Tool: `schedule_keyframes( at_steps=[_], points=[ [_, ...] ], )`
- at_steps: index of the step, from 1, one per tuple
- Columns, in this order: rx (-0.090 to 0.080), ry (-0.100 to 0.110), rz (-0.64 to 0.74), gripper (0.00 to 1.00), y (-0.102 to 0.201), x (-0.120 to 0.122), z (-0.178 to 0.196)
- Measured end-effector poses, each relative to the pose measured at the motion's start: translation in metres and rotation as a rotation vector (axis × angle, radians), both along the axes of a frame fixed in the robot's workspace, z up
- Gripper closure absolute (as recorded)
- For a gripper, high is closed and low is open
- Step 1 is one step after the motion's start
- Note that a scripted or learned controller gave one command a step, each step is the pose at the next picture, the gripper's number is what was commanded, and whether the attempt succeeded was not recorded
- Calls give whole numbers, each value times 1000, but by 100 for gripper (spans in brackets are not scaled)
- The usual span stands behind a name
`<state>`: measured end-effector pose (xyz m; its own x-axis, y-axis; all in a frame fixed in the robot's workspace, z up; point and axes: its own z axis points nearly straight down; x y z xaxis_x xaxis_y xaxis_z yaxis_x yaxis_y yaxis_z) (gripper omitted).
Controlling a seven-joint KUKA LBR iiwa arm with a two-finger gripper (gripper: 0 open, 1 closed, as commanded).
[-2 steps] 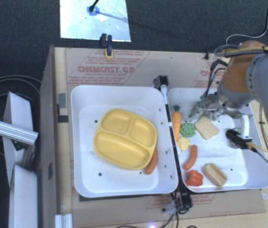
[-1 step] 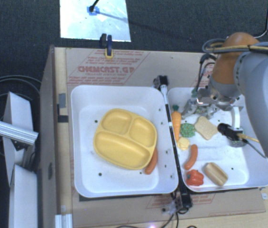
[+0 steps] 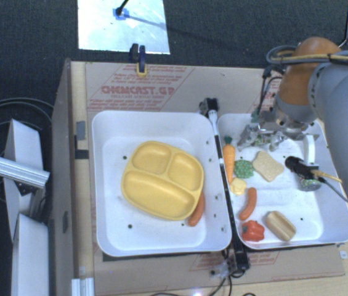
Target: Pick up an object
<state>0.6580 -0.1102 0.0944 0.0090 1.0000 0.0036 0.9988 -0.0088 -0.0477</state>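
Grey arm (image 3: pixel 340 88) reaches in from the right, wrist bent downward.

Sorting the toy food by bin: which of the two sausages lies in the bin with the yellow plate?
The sausage tucked against the yellow plate lower right edge, in the left bin. The other sausage lies in the right bin, between the red pepper and the carrot.

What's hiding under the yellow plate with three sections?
A sausage pokes out from beneath the yellow three-section plastic plate, at its lower right edge in the left white bin. Anything else beneath stays covered by the plate.
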Motion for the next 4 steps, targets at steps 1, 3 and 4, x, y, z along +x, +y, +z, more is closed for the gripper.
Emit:
schedule_keyframes(
  at_steps=[1,3,4],
  points=[
    [-1,-18,3,0,0,4,23],
    [-8,-60,14,0,-10,14,-5],
    [-9,-64,16,100,-10,15,6]
  ],
)
